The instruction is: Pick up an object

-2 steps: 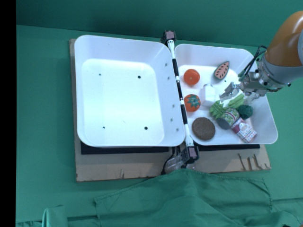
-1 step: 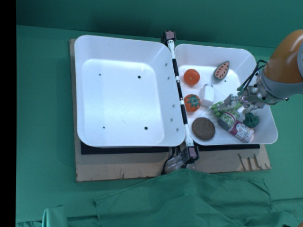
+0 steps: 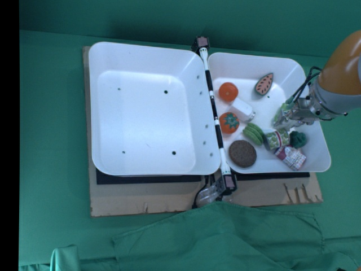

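Observation:
The right bin (image 3: pixel 293 72) holds several toy foods: a watermelon slice (image 3: pixel 263 84), an orange ball (image 3: pixel 228 91), a white block (image 3: pixel 243 109), an orange tomato-like piece (image 3: pixel 229 122), a green pod (image 3: pixel 254 133), a brown round cookie (image 3: pixel 242 153), a green-white can (image 3: pixel 276 139), a dark green broccoli piece (image 3: pixel 298 139) and a pink packet (image 3: pixel 291 158). My gripper (image 3: pixel 284 117) hangs over the right side of this bin, just above the can and broccoli. Its fingertips blend into the objects below.
The left bin (image 3: pixel 101 66) lies beside it, joined by a black-and-white divider bar (image 3: pixel 213 103). Both rest on a cardboard sheet (image 3: pixel 113 205) over green cloth. Folded green fabric (image 3: pixel 225 236) lies at the front.

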Controlling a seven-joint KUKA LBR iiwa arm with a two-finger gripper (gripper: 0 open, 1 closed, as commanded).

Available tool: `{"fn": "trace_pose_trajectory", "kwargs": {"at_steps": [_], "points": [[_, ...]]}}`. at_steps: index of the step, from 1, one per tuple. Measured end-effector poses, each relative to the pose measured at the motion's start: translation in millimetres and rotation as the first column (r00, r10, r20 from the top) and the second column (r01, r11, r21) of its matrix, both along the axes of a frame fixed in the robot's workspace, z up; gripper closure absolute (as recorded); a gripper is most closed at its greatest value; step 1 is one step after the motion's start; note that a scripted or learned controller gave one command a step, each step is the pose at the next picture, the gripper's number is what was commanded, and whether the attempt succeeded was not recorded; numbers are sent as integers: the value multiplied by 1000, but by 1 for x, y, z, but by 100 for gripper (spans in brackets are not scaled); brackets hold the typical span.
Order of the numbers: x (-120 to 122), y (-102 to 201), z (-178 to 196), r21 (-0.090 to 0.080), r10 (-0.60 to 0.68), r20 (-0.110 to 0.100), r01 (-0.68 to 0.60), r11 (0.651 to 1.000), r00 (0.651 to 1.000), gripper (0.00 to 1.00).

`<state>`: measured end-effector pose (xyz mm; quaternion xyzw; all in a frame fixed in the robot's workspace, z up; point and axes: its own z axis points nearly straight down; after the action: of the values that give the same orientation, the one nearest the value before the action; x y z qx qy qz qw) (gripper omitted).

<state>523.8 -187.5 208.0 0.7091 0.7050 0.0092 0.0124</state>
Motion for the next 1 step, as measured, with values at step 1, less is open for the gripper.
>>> {"fn": "trace_pose_trajectory", "kwargs": {"at_steps": [1], "points": [[-5, 6, 59, 0, 8, -20, -8, 1000, 1000, 100]]}}
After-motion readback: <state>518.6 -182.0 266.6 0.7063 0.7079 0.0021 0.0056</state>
